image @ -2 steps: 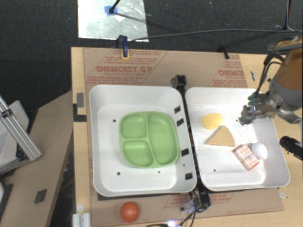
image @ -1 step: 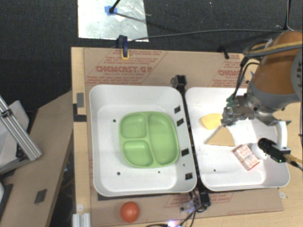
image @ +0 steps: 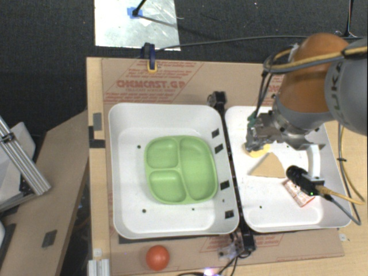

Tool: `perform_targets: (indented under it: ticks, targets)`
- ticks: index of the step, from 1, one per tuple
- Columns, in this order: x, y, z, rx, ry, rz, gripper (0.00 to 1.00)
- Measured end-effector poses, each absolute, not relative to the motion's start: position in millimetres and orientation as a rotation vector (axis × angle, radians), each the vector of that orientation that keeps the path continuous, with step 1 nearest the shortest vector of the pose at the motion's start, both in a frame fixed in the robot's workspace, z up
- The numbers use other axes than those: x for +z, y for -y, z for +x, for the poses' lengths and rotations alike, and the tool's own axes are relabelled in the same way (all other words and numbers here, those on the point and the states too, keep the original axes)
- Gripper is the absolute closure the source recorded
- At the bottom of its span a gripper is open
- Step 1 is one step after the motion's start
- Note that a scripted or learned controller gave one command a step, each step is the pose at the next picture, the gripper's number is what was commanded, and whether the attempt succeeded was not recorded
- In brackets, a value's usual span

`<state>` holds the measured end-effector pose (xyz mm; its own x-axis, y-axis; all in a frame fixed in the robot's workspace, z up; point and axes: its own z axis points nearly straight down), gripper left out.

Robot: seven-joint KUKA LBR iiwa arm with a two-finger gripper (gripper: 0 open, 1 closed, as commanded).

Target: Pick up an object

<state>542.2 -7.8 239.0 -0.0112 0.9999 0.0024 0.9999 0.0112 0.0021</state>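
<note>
Two risks for you. Gripper [image: 256,138] over yellow piece [image: 260,150], right bin [image: 270,209], right of frame centre; opening cannot be told. Tan wedge [image: 268,167] just beside: may get nudged; off-centre pinch, piece slips.

lab: robot arm [image: 319,82], white bins [image: 123,171]

Two bins sit side by side on the surface [image: 172,76]. The left bin [image: 119,171] has a divided plate [image: 181,168] in its middle. In the right bin [image: 270,209], a small round thing [image: 257,150] lies near the left wall, under the gripper [image: 256,142]. A wedge [image: 268,167] lies just in front of it (touching or not, hard to tell). A little packet [image: 298,196] lies to the wedge's right. A ball [image: 157,257] sits on the surface in front of the left bin.
</note>
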Motion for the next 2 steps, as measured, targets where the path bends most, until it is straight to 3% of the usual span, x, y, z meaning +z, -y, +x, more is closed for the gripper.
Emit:
perform_targets:
  ticks: [2]
  targets:
    - [219.3,-84.8,549.0,-0.002,2.23,-2.21,1.0]
